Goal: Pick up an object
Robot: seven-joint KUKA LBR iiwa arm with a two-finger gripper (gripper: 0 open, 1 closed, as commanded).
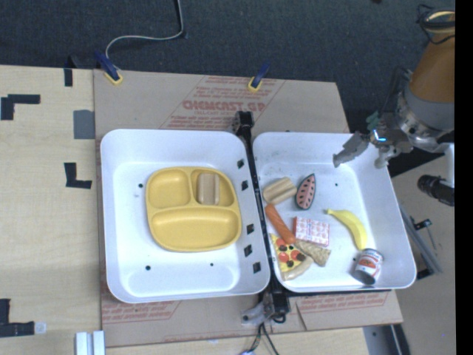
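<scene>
The arm is cut off at the 3 o'clock edge. The gripper hovers over the right bin's 1 o'clock corner, fingers spread wide, holding nothing. That bin holds a banana, watermelon slice, hot dog bun, carrot, pizza slice, pink packet and can. The left bin holds a yellow divided tray with a hard-to-identify brown item in its 1 o'clock compartment.

Left bin: divided tray inside.
Right bin: bun, watermelon slice, carrot, banana, pizza slice, can.
Pincer: above right bin's far right corner.
</scene>
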